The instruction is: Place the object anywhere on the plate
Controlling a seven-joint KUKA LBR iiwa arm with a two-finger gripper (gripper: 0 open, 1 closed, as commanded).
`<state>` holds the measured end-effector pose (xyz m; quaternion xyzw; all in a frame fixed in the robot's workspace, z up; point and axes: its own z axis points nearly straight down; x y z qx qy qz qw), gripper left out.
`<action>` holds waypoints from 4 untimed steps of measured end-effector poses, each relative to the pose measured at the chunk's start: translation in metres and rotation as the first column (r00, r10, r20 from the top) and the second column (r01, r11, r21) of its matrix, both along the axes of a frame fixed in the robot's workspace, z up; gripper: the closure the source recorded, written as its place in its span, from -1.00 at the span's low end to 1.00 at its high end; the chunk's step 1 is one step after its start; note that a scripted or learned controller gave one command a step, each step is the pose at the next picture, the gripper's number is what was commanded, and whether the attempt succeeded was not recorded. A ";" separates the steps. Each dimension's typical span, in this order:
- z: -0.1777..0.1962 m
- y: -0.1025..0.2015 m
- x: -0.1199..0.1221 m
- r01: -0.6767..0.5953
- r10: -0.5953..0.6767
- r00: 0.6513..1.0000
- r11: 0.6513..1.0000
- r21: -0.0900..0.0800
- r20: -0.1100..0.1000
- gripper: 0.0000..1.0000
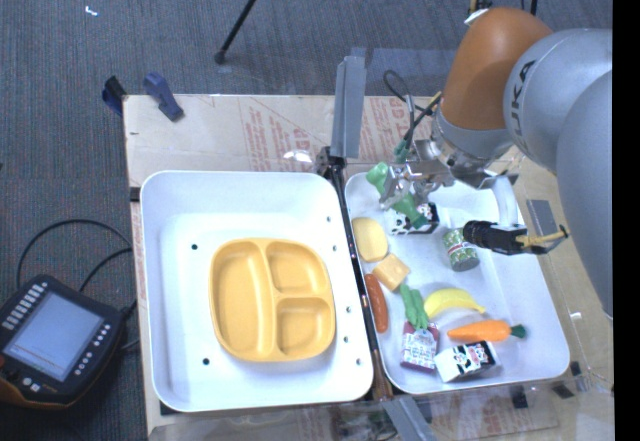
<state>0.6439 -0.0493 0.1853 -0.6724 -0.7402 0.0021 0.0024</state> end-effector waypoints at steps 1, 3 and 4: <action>0.000 -0.001 -0.010 0.039 -0.039 0.999 0.999 0.000 -0.001 1.00; 0.000 0.024 0.000 -0.065 0.065 0.998 0.998 0.001 0.001 1.00; 0.011 0.091 0.000 -0.342 0.342 0.940 0.940 0.001 0.004 1.00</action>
